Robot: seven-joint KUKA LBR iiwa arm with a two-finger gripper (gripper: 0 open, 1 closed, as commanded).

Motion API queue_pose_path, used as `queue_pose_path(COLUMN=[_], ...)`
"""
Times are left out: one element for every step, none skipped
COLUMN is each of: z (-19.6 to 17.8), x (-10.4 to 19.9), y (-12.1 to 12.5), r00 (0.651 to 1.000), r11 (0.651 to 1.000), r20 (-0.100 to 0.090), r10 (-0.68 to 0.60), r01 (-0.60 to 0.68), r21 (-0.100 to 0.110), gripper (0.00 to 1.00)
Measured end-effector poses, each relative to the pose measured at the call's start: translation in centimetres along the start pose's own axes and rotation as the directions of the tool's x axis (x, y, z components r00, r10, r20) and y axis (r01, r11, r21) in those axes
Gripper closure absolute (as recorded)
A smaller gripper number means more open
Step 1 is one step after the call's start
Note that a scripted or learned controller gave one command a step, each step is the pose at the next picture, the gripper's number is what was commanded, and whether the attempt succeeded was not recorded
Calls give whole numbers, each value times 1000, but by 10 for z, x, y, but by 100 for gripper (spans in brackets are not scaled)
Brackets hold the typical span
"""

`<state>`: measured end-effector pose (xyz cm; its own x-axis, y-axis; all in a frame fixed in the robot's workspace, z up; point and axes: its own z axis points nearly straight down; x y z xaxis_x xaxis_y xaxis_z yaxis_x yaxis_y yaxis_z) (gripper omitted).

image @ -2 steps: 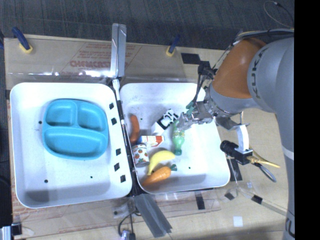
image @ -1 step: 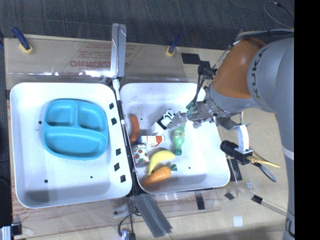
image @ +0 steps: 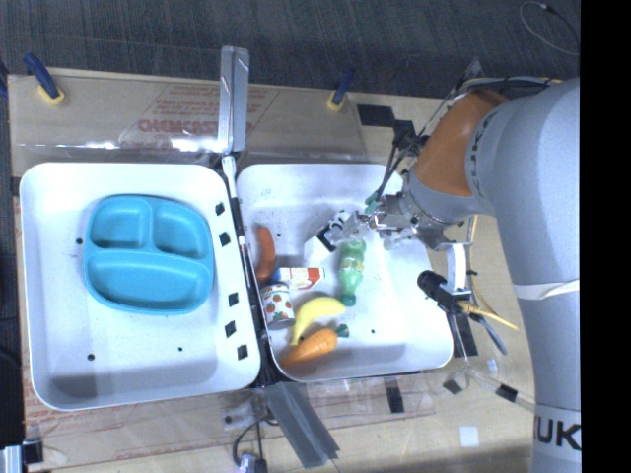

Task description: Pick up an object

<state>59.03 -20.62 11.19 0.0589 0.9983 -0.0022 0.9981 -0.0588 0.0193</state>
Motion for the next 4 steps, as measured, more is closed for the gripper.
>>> queue_pose_path(z=[20,10,-101,-153], x=[11,12,7,77], y=[-39,-38,7,-17], r00=[995,994,999,956], r11=[995,994,998,955], r20=[-6,-6,-3,-9], r10=[-100,-105,-53,-295], r01=[100,105,53,295], r21=[22,24,20,19], gripper=[0,100,100,100])
